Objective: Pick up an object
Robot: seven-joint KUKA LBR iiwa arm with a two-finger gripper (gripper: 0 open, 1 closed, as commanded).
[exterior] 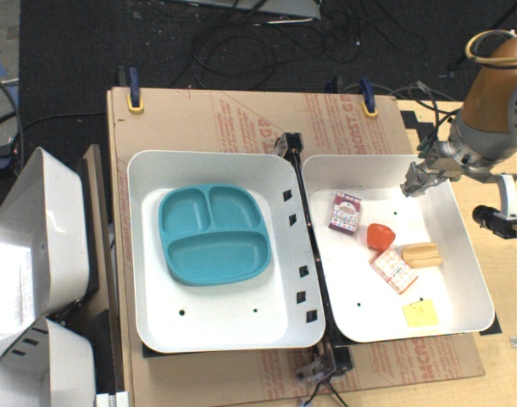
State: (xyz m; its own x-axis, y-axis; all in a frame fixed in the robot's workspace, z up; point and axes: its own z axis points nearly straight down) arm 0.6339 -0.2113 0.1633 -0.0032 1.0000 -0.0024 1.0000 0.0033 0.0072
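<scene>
In the right bin [462, 253], claw [414, 183] near purple box [345, 213], apart

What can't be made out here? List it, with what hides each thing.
- Hand, camera view: too small and blurred to tell its state.
- Arm: cut off by the right edge.
- Purple box and red-white packet: print too small to read.
- Left bin floor beneath the teal tray: covered.

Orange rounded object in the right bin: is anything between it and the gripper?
Nothing visible stands between them. The gripper sits over the right white bin's upper right corner, and bare bin floor lies from there down-left to the orange rounded object. The small purple-and-white box lies further left, off that line.
</scene>
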